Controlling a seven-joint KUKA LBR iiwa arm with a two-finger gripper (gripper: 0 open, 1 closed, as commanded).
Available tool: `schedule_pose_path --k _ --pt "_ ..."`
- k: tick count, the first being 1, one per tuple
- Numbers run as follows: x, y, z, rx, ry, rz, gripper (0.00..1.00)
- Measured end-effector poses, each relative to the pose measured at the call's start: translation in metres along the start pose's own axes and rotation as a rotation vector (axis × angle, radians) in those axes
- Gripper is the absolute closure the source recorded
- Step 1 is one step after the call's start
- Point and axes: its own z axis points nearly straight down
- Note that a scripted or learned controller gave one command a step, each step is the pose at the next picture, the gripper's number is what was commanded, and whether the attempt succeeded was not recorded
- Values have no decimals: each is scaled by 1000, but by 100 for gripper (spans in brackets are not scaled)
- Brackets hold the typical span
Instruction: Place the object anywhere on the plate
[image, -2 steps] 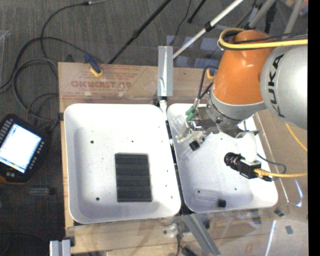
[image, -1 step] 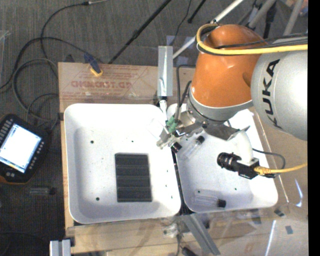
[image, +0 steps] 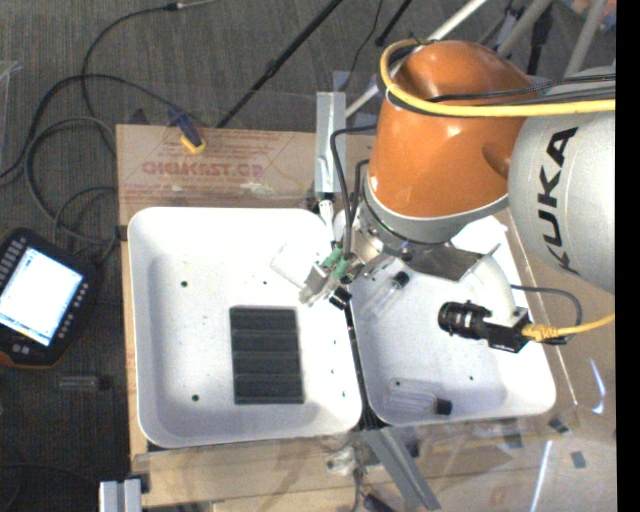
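A black ribbed rectangular plate lies flat in the left bin, toward its front middle. My gripper hangs over the divide between the two bins, up and to the right of the plate and apart from it. A small green piece shows at the gripper's tip; whether it is a held object or part of the tool is unclear. A pale, translucent patch sits just left of the tip on the left bin's floor. The orange wrist band hides most of the right bin's back.
The right bin holds a clear flat item with a small black bit near its front wall. A black wrist-mounted camera with a yellow cable hangs over that bin. A handheld tablet lies left of the bench.
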Motion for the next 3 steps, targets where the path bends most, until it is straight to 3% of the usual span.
schedule_pose_path --k 1,2,3 --pt "9 6 50 1 2 -348 100" --pt "97 60 74 1 2 -499 100" --pt "102 63 115 0 4 -924 100"
